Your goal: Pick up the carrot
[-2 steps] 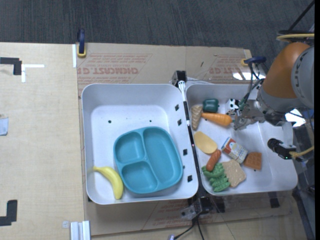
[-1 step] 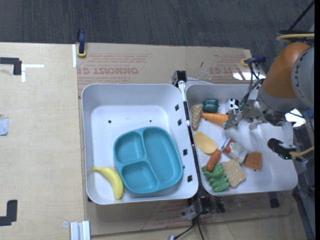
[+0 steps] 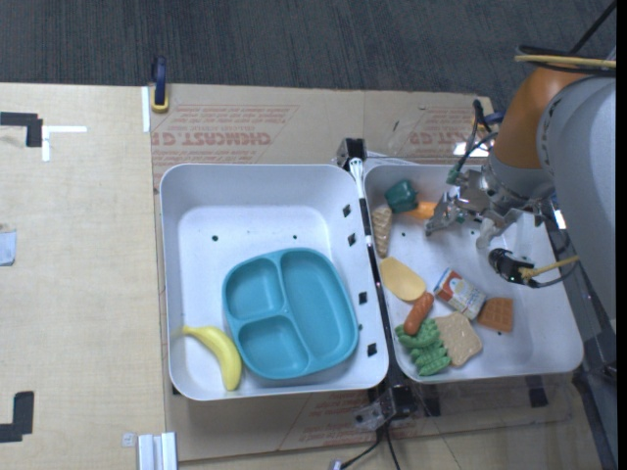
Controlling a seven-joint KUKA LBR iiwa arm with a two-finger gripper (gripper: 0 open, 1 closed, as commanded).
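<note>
I see the claw (image 3: pixel 449 213) low in the right bin (image 3: pixel 549 355), just right of the carrot (image 3: pixel 425 208); I cannot tell its state from here

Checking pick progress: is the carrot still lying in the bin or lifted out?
Still in the right bin. The carrot lies on its floor beside the end effector.

Even bright overhead light — soft shadows inside bins (image 3: pixel 257 186), slightly grainy, mild blur.
</note>
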